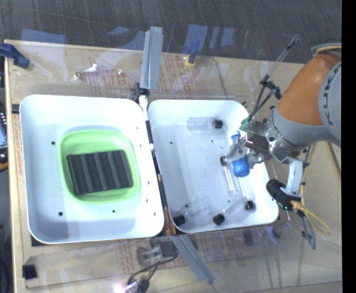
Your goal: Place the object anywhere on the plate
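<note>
A clear plastic bottle with a blue cap [241, 168] lies in the right bin [184, 163], near its right edge, directly under the jaws [238, 153]; its blue part sits just below them, and whether they are closed on it or merely above it cannot be told, nor whether they are open or shut. More clear plastic bottles with small black caps are in the same bin: one [203, 124] near the top edge, two [193, 211] [233, 209] along the bottom edge. The left bin [38, 163] holds a rounded light green plate [99, 163] with a dark ribbed rectangular insert [99, 170] at its middle. The arm [309, 102], grey with a glossy orange band, comes in across the right bin's right edge, wrist angled down and leftward. Both bins are smooth, shallow and white on a pale wooden surface [74, 66].
</note>
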`<state>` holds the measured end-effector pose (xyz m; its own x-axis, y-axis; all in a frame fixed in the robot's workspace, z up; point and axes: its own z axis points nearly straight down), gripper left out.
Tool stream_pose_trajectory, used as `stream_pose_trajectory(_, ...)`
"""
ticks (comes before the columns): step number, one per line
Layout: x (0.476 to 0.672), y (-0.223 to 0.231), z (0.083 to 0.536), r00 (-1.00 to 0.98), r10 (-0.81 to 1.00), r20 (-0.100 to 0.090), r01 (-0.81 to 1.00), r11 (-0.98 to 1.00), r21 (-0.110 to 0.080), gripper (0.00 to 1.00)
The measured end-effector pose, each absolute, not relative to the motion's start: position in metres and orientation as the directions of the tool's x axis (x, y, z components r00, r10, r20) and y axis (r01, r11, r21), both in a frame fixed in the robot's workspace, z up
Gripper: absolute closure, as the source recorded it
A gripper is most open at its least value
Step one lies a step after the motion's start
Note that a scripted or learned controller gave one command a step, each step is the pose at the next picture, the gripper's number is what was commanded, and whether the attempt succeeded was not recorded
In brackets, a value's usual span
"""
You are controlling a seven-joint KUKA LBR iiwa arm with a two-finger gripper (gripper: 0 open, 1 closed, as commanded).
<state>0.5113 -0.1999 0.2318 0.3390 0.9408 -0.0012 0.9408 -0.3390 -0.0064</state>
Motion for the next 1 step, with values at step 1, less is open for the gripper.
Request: stream_pose_trajectory(1,0.5114,-0.1998,0.2319,0.339,0.941,-0.001,0.941,-0.339,-0.006,0.00)
